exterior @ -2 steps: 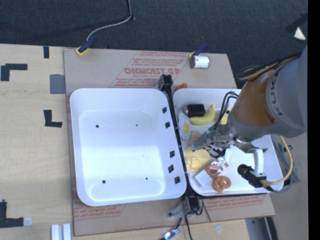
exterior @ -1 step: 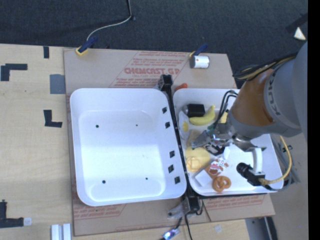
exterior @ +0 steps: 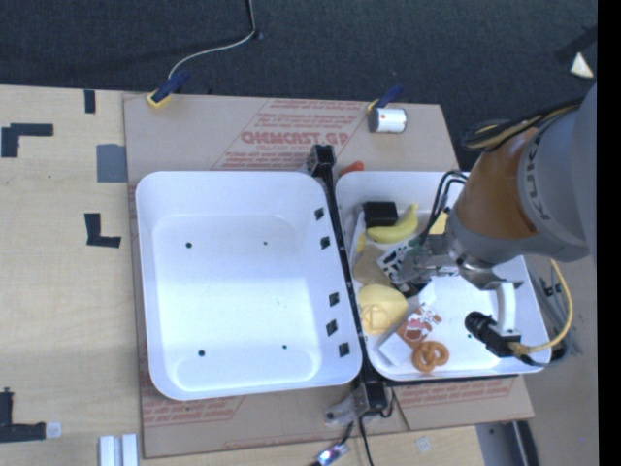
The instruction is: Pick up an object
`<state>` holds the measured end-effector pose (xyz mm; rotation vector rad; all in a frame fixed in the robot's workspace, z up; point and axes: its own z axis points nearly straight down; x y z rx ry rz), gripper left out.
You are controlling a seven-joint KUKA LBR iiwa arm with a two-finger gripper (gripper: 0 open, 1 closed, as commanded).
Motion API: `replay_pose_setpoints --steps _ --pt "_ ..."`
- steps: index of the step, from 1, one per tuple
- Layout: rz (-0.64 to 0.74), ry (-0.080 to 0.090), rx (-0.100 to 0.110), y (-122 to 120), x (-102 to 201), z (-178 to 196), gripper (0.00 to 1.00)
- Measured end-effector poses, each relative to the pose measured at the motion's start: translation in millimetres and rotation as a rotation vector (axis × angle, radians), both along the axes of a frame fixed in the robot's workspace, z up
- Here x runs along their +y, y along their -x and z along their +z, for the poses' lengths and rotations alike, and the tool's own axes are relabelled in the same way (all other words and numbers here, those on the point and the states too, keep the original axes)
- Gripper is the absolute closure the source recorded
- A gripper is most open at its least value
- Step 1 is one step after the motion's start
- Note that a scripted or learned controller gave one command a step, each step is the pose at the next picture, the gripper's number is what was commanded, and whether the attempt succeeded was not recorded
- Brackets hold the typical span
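Reaching in from the right, the grey arm (exterior: 543, 187) lowers its gripper (exterior: 406, 265) into the right-hand bin (exterior: 505, 352), among a huddle of small things — a banana (exterior: 396, 229), a black block (exterior: 380, 211), a pale yellow lump (exterior: 380, 307), a pretzel-shaped toy (exterior: 429, 355) and a red-and-white piece (exterior: 419, 323). The gripper sits just below the banana and above the yellow lump; whether it is spread or closed cannot be made out from this angle, and nothing can be seen held in it. By that reading the pick is not yet done — the descent looks complete, while the grasp and the lift remain. The left-hand bin (exterior: 233, 280) stands beside it on the cardboard-covered bench (exterior: 281, 139).
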<state>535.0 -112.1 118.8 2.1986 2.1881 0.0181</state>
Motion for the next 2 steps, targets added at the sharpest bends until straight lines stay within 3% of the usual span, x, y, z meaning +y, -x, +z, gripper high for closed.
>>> replay_pose_setpoints --steps 1,2 --pt "0.009 -0.02 0.032 -23 26 69 1.0" --pt "0.003 -0.019 0.039 46 10 -26 1.0"
